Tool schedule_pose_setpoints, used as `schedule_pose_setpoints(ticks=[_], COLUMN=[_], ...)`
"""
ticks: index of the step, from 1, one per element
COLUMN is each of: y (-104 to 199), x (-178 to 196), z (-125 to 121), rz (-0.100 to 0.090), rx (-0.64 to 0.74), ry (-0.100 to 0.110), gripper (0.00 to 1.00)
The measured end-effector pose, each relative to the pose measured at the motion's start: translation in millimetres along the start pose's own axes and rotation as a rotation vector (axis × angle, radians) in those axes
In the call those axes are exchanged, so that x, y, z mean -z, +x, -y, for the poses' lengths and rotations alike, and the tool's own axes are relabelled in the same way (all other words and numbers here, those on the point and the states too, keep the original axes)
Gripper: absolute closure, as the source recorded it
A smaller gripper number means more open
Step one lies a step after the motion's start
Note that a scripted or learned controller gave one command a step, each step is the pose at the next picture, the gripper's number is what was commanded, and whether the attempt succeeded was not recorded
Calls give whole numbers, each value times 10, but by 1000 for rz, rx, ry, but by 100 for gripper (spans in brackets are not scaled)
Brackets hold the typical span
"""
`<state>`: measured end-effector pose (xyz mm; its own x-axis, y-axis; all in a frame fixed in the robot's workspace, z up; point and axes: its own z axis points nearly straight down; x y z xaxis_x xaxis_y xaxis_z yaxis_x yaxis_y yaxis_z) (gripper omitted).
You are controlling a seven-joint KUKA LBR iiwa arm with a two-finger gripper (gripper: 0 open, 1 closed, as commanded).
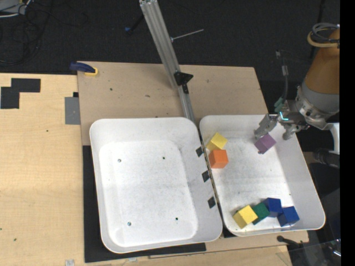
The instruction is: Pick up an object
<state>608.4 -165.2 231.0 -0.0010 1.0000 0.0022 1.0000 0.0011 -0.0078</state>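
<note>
My jaws (275, 125) hang over the upper right of the frame, above the far part of the right bin (310, 193), and they stand apart, one finger to the left and one to the right, with nothing between them. Just below them and a shade to the left sits a purple block (265, 143), tilted, and whether it rests on the bin floor I cannot tell for sure. I judge it small, stiff and light, with flat faces that should take a squeeze well; I would close on two opposite sides near its middle, turned to match its tilt. A yellow block (218, 141) and an orange block (218, 158) touch at the bin's left wall, and a cluster of blocks (266, 211) lies at the lower right. The left bin (105, 204) sits beside on the worktop (39, 165).
</note>
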Motion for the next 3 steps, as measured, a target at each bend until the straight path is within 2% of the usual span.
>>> schedule_pose_setpoints(ticks=[1,2,3], y=[-1,50,-13], x=[28,-541,-1160], z=[-9,-95,-59], rz=[1,0,0], rx=[1,4,-1], ry=[-5,1,2], gripper=[0,0,0])
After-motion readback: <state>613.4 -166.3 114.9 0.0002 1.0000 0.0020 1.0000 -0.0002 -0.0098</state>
